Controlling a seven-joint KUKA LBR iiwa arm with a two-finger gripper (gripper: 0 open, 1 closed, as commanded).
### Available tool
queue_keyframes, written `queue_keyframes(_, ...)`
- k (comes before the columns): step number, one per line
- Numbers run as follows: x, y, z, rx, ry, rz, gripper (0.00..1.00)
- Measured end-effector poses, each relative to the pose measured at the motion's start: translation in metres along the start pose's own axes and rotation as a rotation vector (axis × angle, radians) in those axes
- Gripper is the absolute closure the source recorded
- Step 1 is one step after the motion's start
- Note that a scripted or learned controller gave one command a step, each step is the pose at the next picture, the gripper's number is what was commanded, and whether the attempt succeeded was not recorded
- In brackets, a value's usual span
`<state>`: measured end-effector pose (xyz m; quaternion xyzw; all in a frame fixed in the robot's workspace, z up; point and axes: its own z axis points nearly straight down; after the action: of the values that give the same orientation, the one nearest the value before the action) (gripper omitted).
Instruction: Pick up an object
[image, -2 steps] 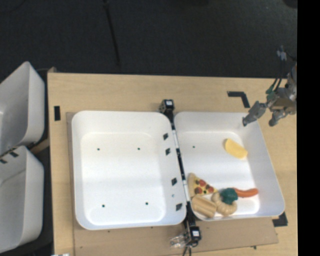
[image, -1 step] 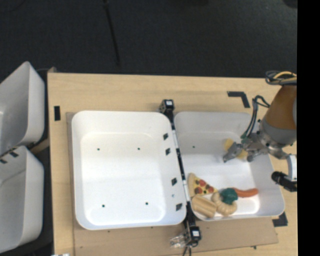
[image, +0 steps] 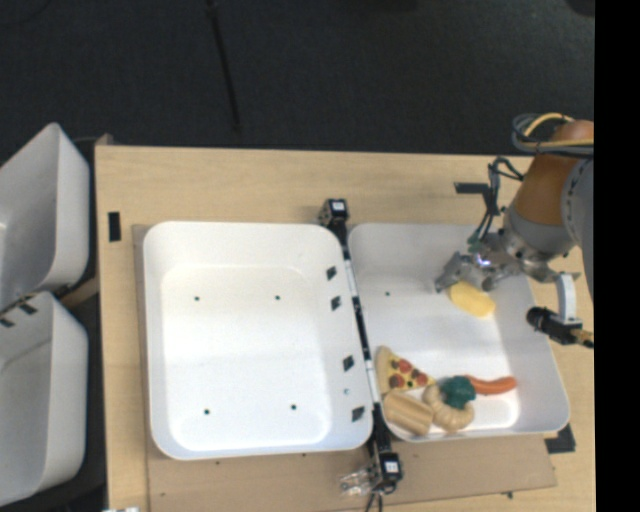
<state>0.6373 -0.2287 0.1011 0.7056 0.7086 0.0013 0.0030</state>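
A yellow, lemon-like piece lies in the upper right part of the right bin, on the white floor, and my gripper hangs directly over its upper edge, touching it or just short of touching; from this slant I cannot tell which, nor can I tell how my fingers stand, since the wrist and its cabling mask them. My arm reaches in from the right edge of the frame, the orange band showing above the wrist, which I judge puts this yellow piece closest to my approach and free of neighbours, a likely reason it is the one under me. The rest of the toys crowd the bin's lower edge, well apart from it: a pizza slice near the divider, a tan bread-like piece below that, a green lump and an orange carrot-like stick to its right. Nothing lies between them and my target, so only the bin's right wall stands near my wrist. The left bin fills the frame's centre left.
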Motion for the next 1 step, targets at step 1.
queue_keyframes(1, -0.0007, 0.0552, -0.0369, -0.003, -0.001, 0.0, 0.0)
